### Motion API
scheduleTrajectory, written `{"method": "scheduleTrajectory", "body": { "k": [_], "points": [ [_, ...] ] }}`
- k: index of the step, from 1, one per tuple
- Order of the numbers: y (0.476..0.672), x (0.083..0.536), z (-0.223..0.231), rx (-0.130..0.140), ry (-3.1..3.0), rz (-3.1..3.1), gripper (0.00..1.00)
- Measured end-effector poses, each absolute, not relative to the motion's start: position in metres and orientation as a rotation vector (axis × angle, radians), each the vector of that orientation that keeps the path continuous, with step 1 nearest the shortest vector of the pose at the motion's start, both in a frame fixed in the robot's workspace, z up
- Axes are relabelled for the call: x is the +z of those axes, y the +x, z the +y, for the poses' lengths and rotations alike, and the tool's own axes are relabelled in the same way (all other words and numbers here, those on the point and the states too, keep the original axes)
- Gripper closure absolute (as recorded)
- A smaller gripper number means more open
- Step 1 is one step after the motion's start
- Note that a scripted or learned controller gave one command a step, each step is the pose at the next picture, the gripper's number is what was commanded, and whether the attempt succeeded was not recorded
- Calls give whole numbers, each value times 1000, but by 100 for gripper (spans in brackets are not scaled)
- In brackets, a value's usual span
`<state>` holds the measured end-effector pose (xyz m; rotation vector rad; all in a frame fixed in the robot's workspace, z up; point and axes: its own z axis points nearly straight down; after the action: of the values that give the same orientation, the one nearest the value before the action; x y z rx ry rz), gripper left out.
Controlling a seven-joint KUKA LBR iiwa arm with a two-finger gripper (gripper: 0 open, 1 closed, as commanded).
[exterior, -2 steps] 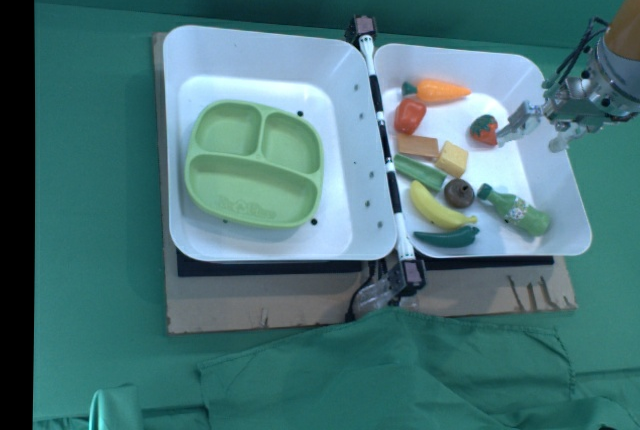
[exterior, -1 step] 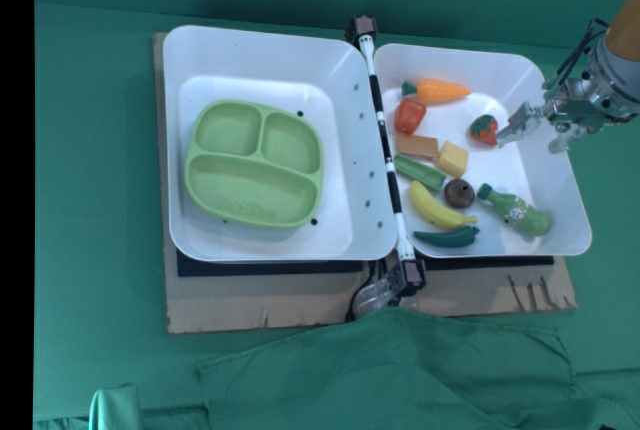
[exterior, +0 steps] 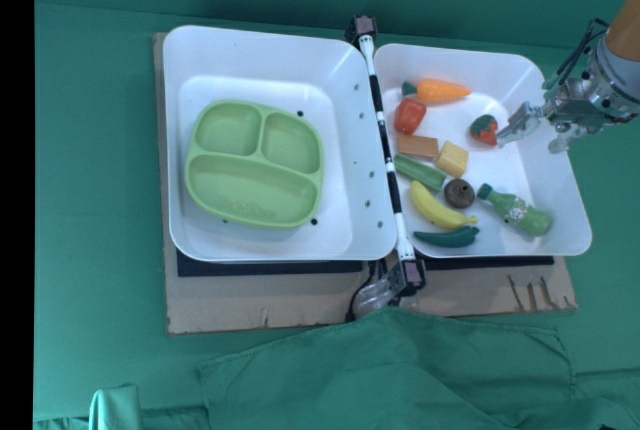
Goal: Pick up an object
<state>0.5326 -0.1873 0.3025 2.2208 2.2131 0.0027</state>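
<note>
So from my seat, all the toy food sits packed in the right bin [exterior: 560, 228], which makes sense as the pick-from side, while the left bin [exterior: 200, 48] just carries a green divided plate [exterior: 254, 163], likely the drop-off. My arm [exterior: 620, 58] reaches in from 3 o'clock, wrist tipped down, tool [exterior: 538, 125] hovering above the right bin's 3 o'clock side with both prongs spread apart and nothing between them. Closest target is the strawberry [exterior: 484, 128], just at the tool's 9 o'clock; carrot [exterior: 440, 91] lies near the bin's 11 o'clock, green bottle [exterior: 515, 209] at 5
</note>
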Motion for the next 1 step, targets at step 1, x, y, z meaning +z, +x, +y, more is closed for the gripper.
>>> {"method": "scheduleTrajectory", "body": {
  "k": [1],
  "points": [
    [630, 287, -187, 4, 2214, 2215, 0]
  ]
}}
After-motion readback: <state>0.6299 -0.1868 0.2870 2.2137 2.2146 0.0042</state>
